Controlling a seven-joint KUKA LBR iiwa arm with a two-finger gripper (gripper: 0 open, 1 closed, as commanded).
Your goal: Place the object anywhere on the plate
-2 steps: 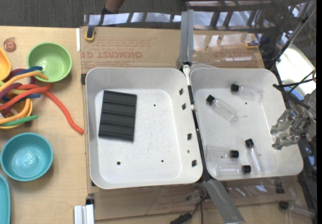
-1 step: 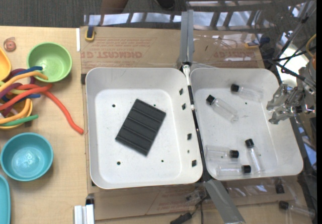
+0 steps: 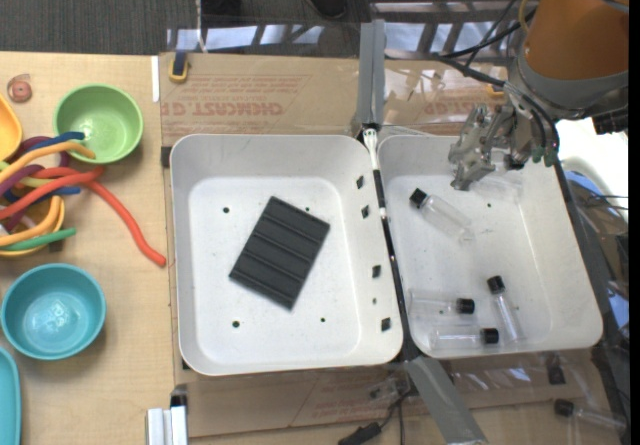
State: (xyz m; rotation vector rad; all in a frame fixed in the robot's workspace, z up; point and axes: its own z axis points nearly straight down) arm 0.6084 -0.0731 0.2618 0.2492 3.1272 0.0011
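Your pincer (image 3: 470, 171) hung over the right bin (image 3: 560, 233), its grip impossible to tell, clear tubes (image 3: 438, 211) below, dark plate (image 3: 281, 251) lay in the left bin (image 3: 200, 263).

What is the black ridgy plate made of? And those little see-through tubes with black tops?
The black plate looks like matte rubber or plastic: dull and ribbed, without shine. The tubes look like clear plastic, possibly glass: the white bin shows through them. Their black caps look like plastic.
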